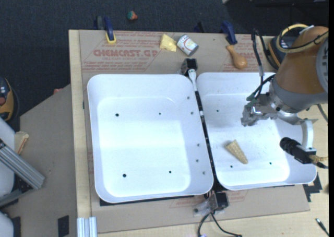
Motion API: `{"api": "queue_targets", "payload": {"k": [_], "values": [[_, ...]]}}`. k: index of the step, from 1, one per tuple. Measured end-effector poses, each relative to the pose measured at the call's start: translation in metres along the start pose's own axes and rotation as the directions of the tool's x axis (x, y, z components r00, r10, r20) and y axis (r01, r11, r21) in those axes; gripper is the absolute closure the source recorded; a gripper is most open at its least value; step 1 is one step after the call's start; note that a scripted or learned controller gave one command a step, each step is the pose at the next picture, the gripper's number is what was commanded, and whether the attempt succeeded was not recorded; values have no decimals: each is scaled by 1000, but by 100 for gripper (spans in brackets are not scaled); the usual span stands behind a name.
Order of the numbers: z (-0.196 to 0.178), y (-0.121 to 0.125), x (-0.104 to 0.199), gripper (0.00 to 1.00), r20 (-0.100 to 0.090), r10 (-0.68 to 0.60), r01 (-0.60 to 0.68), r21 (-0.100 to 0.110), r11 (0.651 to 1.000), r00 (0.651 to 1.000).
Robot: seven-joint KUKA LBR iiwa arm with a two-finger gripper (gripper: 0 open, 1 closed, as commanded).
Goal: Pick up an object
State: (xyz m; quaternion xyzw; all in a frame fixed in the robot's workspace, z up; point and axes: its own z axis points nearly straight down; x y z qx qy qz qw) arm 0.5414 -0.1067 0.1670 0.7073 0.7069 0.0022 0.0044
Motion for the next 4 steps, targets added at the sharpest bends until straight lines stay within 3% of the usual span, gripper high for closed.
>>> {"api": "queue_targets", "payload": {"k": [1,2,3,4], "values": [[5,-2,1,0,-3,0,0,8,1000,1000],[55,-54,-10,0,-5,3,-3,18,1000,1000],[84,-53,-5,0,-5,0,0,14,1000,1000],[72,-51,-5,100,-3,1,-1,8,1000,1000]]}}
